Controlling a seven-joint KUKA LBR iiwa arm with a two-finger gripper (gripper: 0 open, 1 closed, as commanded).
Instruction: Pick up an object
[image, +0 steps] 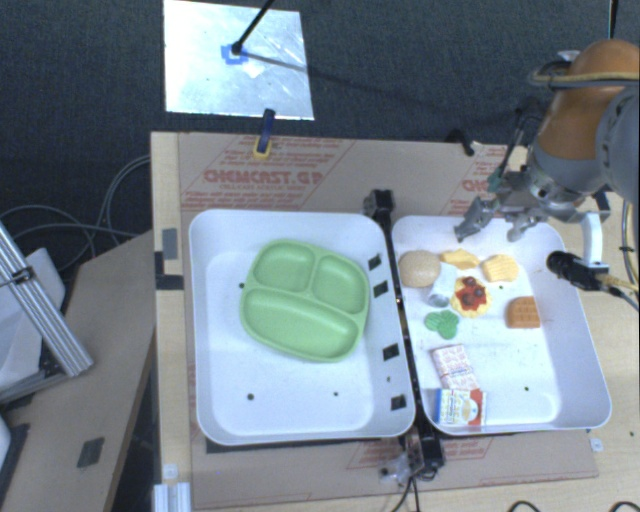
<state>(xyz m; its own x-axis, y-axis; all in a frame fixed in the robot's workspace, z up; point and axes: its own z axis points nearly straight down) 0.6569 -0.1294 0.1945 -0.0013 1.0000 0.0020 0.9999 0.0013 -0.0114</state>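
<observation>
Seen from the fixed camera above the bench: my pincer (494, 222) hangs over the far edge of the right bin (575, 345), its two fingers spread apart with nothing between them. One fingertip (467, 229) points down toward the bin's back left corner, the other sits to its right, near the rim. My grey arm, with its orange band (598, 60), comes in from the upper right.

The pickable things all lie in the right bin, below and in front of my pincer. Nearest it is a tan bread roll (420, 267), beside a yellow wedge (461, 259) and a yellow block (500, 268). Just in front of those rests a small round pizza (470, 295) with red topping, touching a pale grey-white piece (440, 290) on its left. A green leafy item (441, 323) lies just in front of that, and a brown toast-like square (522, 313) sits to the right, apart from the pizza. Closer to the bin's near edge are two small cartons, a pink-and-white box (452, 365) and, touching it, a box with orange and blue print (460, 407).

The left bin (215, 300) bears a green divided plate (304, 300), lying flat with three compartments. A row of black clips (385, 290) runs along the seam where the two bins meet. Both bins rest on a brown printed cardboard sheet (270, 175).
</observation>
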